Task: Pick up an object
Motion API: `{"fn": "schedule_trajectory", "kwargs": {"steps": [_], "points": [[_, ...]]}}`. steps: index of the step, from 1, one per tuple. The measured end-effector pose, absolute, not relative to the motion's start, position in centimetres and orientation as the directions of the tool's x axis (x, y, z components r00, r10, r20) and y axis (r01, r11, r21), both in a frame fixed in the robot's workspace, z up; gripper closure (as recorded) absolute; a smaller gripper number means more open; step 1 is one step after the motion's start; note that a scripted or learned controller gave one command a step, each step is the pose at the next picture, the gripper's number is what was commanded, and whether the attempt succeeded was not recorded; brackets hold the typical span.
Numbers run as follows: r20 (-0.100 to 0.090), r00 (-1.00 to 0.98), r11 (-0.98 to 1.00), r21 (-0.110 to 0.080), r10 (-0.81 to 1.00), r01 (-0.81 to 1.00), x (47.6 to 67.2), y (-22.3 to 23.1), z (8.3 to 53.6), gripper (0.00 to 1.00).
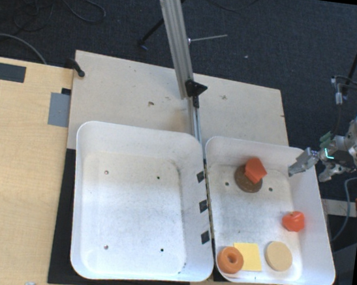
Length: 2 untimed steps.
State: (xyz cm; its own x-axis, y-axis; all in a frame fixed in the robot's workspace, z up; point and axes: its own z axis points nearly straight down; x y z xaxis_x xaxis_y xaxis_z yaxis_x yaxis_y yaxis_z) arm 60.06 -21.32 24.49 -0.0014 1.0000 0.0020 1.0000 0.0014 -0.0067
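Inventory, front of bench to back.

1. Orange ring (231, 260), front left corner of the right bin (326, 248), lying flat and overlapping the yellow square (249, 255).
2. Tan disc (278, 256), flat, just beside the yellow square on its right.
3. Small red piece (293, 220), near the bin's right wall, apart from the others.
4. Red block (254, 169) resting on a brown disc (248, 180), toward the back of the bin.
5. Left bin (97, 160), beside the right one across the shared rim.
6. My gripper (314, 162), over the right bin's back right corner, above the rim, grasping nothing. Its opening I cannot tell at this size.

Risks, as I judge them: any of these could be my pick. The flat pieces offer little edge and may slip out. The ring sits tight to the wall, so I could strike the rim. The red block may topple off its disc if nudged.
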Motion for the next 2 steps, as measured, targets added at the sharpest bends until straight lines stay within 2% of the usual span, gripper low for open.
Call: {"fn": "schedule_trajectory", "kwargs": {"steps": [1,2], "points": [[0.000,-0.003,0.003,-0.003,1.000,1.000,60.1,-21.3,24.7,0.00],[0.002,0.001,-0.001,-0.008,1.000,1.000,59.5,-22.1,19.7,0.00]]}}
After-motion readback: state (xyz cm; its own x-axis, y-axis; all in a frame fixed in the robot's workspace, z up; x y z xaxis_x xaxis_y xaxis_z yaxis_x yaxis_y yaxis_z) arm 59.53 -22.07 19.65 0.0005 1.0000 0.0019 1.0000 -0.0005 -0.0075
